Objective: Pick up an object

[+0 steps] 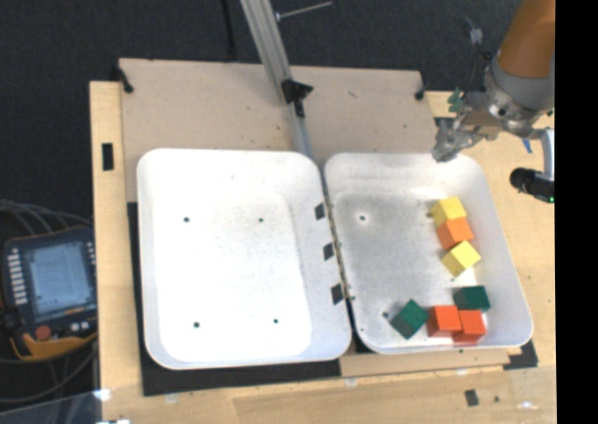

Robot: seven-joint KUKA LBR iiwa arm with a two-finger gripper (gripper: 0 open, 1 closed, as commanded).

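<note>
You are seeing the gripper [452, 145] hovering over the right bin's [392, 217] far corner, carrying nothing. Nothing is picked yet; the blocks, like the yellow block [449, 209], are lying untouched.

Right bin [374, 254]: left half open; 7 blocks [455, 226] crowd its right wall and near-right corner.

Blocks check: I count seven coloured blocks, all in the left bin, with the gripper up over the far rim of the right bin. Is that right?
Not quite. The blocks sit in the right bin, not the left bin, as the camera view shows: yellow, orange, yellow, green, green, orange, orange. The count of seven holds, and the gripper is over that bin's far rim.
</note>
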